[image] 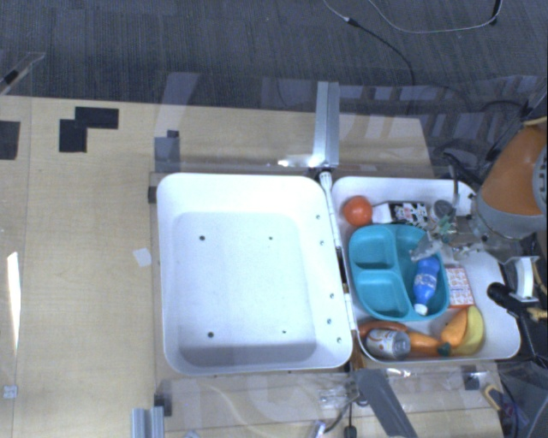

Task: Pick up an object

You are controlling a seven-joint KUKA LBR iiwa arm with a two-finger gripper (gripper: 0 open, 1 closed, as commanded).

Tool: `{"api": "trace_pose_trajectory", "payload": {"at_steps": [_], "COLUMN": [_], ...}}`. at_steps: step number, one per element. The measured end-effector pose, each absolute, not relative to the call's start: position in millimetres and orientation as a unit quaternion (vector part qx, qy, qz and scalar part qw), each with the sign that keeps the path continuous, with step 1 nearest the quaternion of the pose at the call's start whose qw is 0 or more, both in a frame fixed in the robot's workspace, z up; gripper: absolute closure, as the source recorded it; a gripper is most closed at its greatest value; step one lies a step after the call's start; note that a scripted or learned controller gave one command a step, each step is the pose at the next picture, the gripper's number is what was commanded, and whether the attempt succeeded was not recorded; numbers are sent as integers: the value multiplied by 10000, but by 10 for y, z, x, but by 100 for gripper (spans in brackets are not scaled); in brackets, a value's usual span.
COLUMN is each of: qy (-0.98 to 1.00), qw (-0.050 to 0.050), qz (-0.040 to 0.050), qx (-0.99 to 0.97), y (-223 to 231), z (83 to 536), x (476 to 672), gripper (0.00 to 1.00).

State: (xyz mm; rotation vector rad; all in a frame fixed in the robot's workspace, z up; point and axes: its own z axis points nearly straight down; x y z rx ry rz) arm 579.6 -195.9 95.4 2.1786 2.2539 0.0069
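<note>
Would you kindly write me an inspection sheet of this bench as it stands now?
Surface: pale wooden bench bearing two shallow white bins, left bin and right bin.
Job's things: in the right bin, turquoise two-compartment plastic tray with a blue-and-white bottle lying in it, orange ball, silver can, carrot, yellow banana.
Clutter: printed cards.
Grippers: two-finger gripper over the tray's far right corner.
Cables: black cable on the dark floor.
Surroundings: black markers on the bench.

view: one fixed camera | position: above bench [77, 257] | facing: down, slanted | covers: both white bins [248, 274]
</note>
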Motion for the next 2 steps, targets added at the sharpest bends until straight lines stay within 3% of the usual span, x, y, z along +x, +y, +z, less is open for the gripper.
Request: {"api": "trace_pose_trajectory", "payload": {"at_steps": [1, 2], "qy": [7201, 7324], "qw": [43, 25], "qz": [54, 1], "qx": [6938, 6808], "y": [-1924, -1587], "z": [1067, 1958], "x": [5824, 6327], "gripper": [100, 100]}}
